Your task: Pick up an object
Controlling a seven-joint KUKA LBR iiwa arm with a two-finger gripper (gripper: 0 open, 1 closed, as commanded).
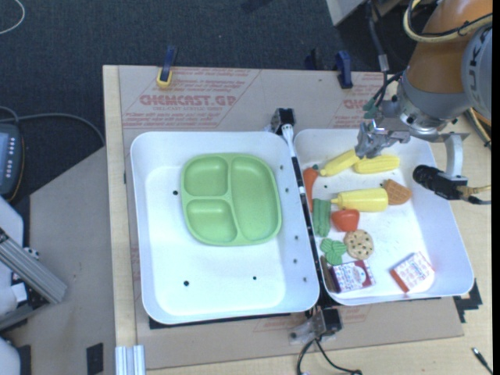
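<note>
Two shallow white bins sit side by side on the bench, the left bin point(156, 209) holding a pale green divided plate point(231, 198) with three compartments, and the right bin point(445, 233) holding a scatter of toy food. The gripper point(373, 148) hangs at the far edge of the right bin, just above the near end of a yellow corn cob point(376, 164); whether it is open, closed or gripping anything cannot be told from this angle. The corn cob lies roughly flat, its surface ridged and bright yellow, with a yellow banana point(337, 163) angled just to its left, the two nearly touching end to end. Below them lies a longer yellow squash-like piece point(362, 201) with a brown bread-like chunk point(396, 191) at its right end. Along the bin's left wall stand an orange carrot point(310, 183) and a green pod point(320, 216), one after the other. A red tomato-like piece point(345, 219) sits just under the yellow piece, with a speckled round cookie point(358, 244) beside a green leafy lump point(334, 250). Nearer the front edge lie a dark red packet point(349, 275) and, well apart to its right, a smaller red and white packet point(412, 271). The grey arm point(445, 45) with its orange band reaches in from the right.
</note>
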